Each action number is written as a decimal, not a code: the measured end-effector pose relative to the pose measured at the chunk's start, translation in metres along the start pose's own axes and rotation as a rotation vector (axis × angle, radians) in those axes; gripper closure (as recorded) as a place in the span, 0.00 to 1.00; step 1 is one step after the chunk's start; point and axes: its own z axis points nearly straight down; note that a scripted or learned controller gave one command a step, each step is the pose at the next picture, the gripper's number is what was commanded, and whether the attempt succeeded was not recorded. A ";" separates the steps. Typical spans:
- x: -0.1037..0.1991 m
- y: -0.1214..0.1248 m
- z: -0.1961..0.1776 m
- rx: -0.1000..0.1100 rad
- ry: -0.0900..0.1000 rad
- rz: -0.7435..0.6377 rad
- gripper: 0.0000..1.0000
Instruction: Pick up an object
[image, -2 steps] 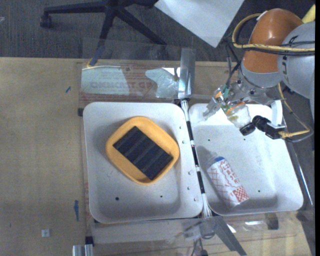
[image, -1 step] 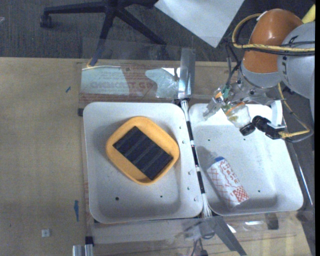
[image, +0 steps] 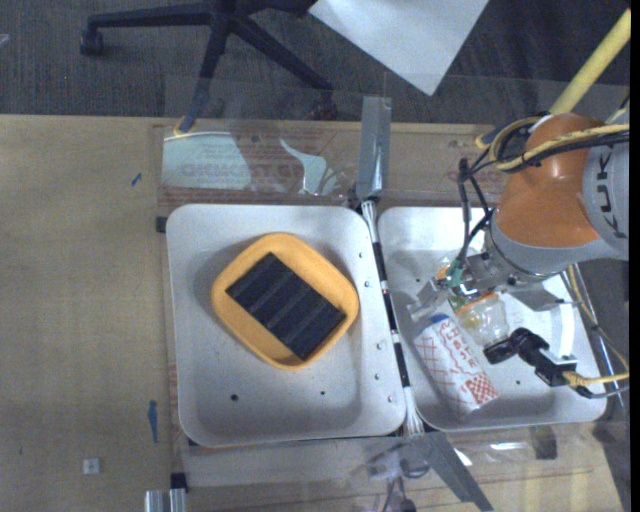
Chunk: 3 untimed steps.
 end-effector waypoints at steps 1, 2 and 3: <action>-0.083 0.046 0.070 -0.002 -0.002 -0.063 0.00; -0.109 0.051 0.096 -0.008 -0.003 -0.251 0.00; -0.110 0.052 0.086 -0.013 -0.006 -0.249 1.00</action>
